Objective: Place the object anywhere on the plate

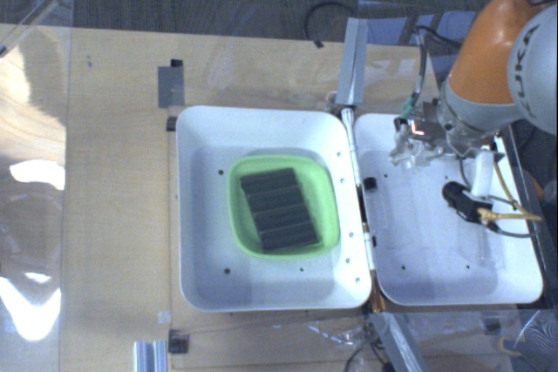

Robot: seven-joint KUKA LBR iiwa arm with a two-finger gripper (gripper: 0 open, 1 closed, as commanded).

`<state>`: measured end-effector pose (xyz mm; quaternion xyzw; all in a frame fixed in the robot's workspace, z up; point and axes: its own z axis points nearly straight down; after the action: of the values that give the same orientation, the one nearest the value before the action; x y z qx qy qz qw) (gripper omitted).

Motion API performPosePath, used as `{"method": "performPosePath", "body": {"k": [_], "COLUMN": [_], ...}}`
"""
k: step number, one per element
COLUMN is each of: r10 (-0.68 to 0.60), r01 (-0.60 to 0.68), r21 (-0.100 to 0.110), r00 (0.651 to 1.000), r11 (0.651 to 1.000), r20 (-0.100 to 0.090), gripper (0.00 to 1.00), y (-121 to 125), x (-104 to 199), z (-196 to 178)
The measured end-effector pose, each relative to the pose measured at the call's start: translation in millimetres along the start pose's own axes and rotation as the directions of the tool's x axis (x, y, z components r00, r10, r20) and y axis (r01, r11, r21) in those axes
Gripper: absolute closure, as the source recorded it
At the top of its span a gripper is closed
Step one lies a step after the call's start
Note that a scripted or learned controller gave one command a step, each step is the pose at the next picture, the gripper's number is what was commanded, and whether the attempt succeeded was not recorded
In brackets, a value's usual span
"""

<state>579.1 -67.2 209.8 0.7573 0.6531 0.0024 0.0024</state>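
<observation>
already dark ridged block on green plate, left bin.

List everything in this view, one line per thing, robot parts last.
plate: one, light green, square with rounded corners, in the middle of the left bin.
dark ridged object: one, dark grey, lying flat on the plate, slightly turned.
left bin: one, white, shallow, holding the plate.
right bin: one, white, shallow, beside the left bin, under the arm.
bench: one, light wood, bearing both bins.
arm: one, grey with an orange band, reaching in from the right over the right bin.
gripper: one, metal, above the upper part of the right bin.
</observation>
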Motion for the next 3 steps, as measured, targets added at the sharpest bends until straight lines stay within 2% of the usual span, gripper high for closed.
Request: {"method": "performPosePath", "body": {"k": [1,2,3], "r10": [-0.218,-0.218,-0.234], "r01": [0.218,0.218,0.234], "r21": [0.002,0.001,0.001], "r00": [0.976,0.976,0.972], "r11": [0.976,0.976,0.972], "r20": [-0.002,-0.002,0.000], "gripper": [1.00,0.00,0.00], "y": [-31.8,-31.6,7.9], "x": [97.9,97.5,37.9], "z": [24.3,24.1,24.6]}}
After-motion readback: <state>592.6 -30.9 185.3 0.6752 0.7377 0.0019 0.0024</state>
